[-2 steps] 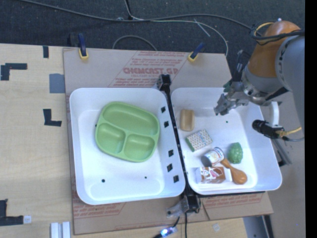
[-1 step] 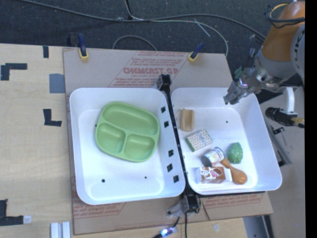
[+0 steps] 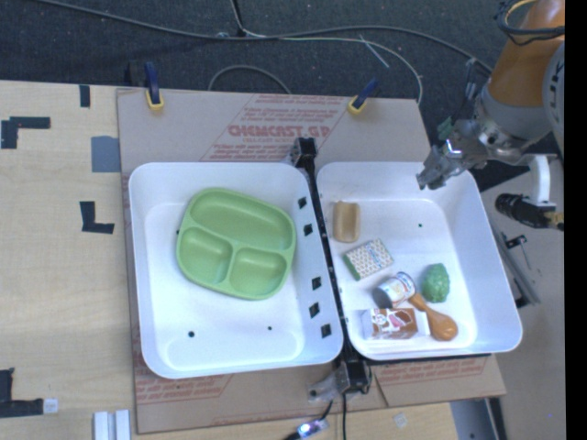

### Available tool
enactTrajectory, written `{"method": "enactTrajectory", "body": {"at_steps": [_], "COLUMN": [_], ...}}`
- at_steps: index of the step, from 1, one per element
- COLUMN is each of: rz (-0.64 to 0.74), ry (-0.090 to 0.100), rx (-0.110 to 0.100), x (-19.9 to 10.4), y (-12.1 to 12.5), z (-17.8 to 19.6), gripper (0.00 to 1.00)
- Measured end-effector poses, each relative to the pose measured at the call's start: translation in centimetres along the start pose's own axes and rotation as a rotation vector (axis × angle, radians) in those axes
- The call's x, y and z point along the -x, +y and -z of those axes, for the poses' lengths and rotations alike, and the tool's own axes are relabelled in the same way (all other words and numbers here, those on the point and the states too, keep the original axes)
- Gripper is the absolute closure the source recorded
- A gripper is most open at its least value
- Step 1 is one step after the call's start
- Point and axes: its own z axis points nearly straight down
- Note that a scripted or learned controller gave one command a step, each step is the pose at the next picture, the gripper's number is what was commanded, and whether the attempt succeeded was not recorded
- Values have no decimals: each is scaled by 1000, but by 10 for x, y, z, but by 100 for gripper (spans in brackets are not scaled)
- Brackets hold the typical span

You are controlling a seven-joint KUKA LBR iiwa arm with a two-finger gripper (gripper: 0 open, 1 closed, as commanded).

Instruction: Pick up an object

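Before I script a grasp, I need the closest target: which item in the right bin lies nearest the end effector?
The tan, bread-like block at the bin's upper left; the other items cluster farther down from the end effector.

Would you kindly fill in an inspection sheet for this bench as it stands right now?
Surface: brown board on a wooden bench, bearing the left bin and the right bin side by side.
Job's things: in the right bin, a tan block, a patterned square, a small can, a green lump, an orange drumstick-shaped toy and a printed packet.
Clutter: green divided plate in the left bin.
Grippers: gripper above the right bin's far right corner, holding nothing visible.
Cables: black and pale cables across the dark floor behind.
Surroundings: two clamps on the board's far edge.
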Motion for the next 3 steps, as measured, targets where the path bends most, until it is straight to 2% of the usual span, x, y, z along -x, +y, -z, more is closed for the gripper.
{"method": "enactTrajectory", "body": {"at_steps": [3], "rz": [3], "ry": [1], "rx": [-3], "x": [-141], "y": [-17], "z": [6], "gripper": [100]}}
